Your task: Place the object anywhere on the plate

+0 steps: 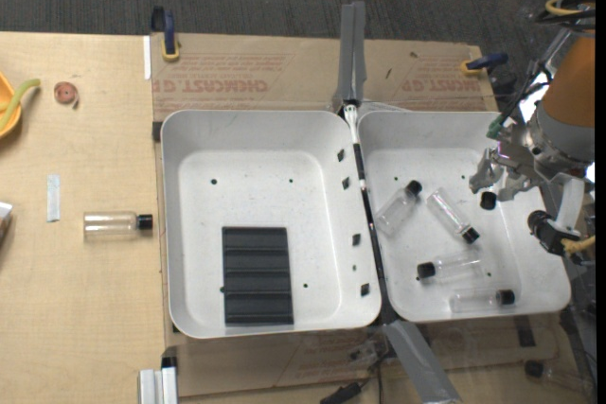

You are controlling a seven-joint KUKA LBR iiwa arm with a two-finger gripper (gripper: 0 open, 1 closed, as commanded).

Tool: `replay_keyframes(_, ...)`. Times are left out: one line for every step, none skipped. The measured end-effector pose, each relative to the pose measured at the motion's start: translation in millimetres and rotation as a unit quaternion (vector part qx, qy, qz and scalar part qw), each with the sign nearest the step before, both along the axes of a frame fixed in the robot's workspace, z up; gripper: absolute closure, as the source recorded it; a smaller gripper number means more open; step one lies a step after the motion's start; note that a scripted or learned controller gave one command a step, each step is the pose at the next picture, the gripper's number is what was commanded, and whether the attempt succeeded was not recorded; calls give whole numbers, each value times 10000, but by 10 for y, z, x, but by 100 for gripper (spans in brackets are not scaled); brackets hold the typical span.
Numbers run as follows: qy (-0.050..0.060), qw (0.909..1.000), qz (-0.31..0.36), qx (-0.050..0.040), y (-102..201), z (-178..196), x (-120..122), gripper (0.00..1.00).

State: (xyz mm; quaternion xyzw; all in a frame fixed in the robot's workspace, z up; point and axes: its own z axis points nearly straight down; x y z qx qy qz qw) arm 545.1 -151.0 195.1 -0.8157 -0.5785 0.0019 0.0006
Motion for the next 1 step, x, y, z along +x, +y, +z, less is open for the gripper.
replay_keyframes(-2,10000,-2,0,-1,1,0,0)
